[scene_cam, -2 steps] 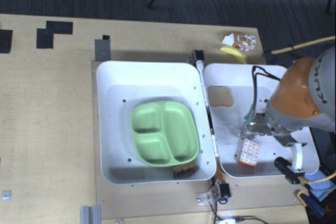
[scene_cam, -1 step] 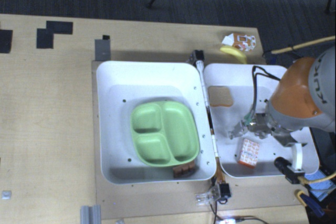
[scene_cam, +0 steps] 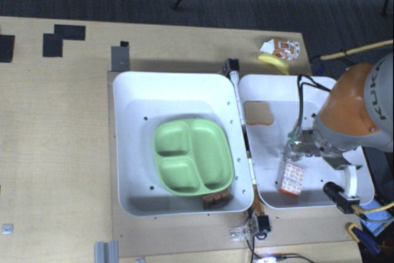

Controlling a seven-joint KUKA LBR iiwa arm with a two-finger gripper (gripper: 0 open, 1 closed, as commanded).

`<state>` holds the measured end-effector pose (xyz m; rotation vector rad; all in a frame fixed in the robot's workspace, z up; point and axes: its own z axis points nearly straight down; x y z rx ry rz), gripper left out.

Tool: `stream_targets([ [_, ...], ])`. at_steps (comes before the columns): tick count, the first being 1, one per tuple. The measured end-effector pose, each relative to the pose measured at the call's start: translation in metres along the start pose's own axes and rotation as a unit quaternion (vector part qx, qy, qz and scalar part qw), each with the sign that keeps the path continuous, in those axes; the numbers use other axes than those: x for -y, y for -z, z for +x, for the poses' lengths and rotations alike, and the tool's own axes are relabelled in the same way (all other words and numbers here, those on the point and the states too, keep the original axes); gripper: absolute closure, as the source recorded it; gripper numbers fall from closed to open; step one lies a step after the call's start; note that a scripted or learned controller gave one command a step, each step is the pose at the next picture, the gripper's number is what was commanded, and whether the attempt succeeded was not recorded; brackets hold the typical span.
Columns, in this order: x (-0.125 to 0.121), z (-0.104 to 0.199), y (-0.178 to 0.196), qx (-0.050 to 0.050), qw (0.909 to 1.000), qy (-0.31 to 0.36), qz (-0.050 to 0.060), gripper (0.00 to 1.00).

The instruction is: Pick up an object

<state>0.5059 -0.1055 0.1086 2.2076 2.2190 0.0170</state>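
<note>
You cannot tell from up here how the jaws stand, because the gripper (scene_cam: 298, 151) is a small dark clump under the big arm (scene_cam: 354, 109) and its tips are hidden. Look at the box (scene_cam: 292, 178) first and use it as your marker. It is a little packet with red and white on it, lying flat near the front of the right bin (scene_cam: 271, 194). The gripper sits just above the back end of the box, so close that it may be touching, but you can't be sure. Nothing shows the box caught in the grip. Behind the box, near the back wall of that bin, lies a tan patch (scene_cam: 258, 113), flat like a bit of card. To the left of the box, over the wall, is the left bin (scene_cam: 129, 132) with a green tray (scene_cam: 192, 156) in it, and a small brown thing (scene_cam: 216, 198) peeks out under the tray's front edge. Here is what could go wrong. The gripper looks to be over the end of the box, not its middle, so a squeeze might pinch only a corner and the box could tip and drop. The box is flat and thin, so the tips could slide off the top or push it toward the front wall. If it presses down too hard, it could squash the packet.
</note>
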Motion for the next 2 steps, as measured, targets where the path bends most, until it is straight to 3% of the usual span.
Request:
stream_targets([
  [1, -0.072, -0.072, -0.023, 0.002, 1.0, -0.001, 0.003, 1.0],
  [2, -0.151, -0.066, 0.135, 0.001, 1.0, 0.001, 0.004, 1.0],
])
